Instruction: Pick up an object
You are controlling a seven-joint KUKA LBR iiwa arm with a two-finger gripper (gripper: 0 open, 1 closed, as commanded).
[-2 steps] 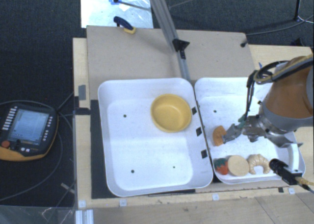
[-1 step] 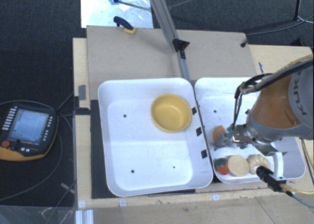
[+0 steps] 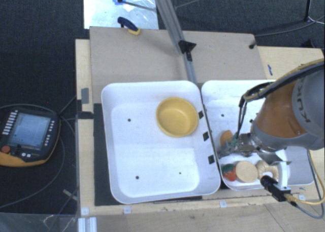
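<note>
Several small objects (image 3: pixel 238 167) crowd the right bin's (image 3: pixel 218 99) near-left corner, gripper (image 3: pixel 229 146) just above them, grip state can't tell. Yellow bowl (image 3: pixel 176 117) sits in left bin (image 3: pixel 117 124), beside the divider.

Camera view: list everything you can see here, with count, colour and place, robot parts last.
Bins: two, white, side by side on the bench.
Bowl: one, yellow, upper right of the left bin.
Small items: several, orange, red, green and tan, near corner of the right bin; kinds unclear.
Pendant: one, grey and orange, on the floor at left.
Pole: one, grey, slanting over the board behind the bins.
Arm: one, grey with orange band, over the right bin.
Hand: one, dark, low above the small items.
</note>
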